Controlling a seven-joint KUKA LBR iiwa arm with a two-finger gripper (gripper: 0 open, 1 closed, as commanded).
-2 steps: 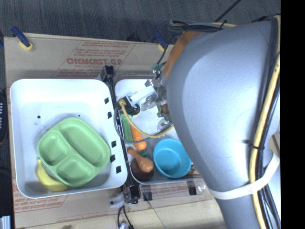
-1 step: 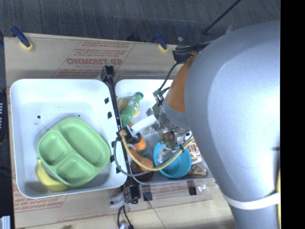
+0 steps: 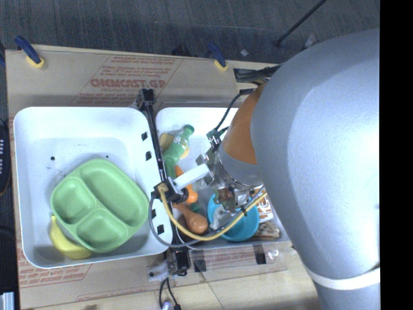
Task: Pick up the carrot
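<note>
The carrot (image 3: pixel 186 197) shows as a small orange piece in the right bin (image 3: pixel 193 116), near the bin's left wall and partly covered by a yellow cable. My gripper (image 3: pixel 222 194) hangs low inside this bin, just right of the carrot and above the blue bowl (image 3: pixel 237 228). The orange-banded wrist and the big grey arm hide most of the bin's right half. A white bar of the gripper's body reaches left over the carrot area.
A green bottle (image 3: pixel 177 146) lies at the back left of the right bin. An orange-brown rounded item (image 3: pixel 195 223) sits at its front. The left bin (image 3: pixel 39 134) holds a green divided plate (image 3: pixel 100 202) over a yellow object (image 3: pixel 66 244).
</note>
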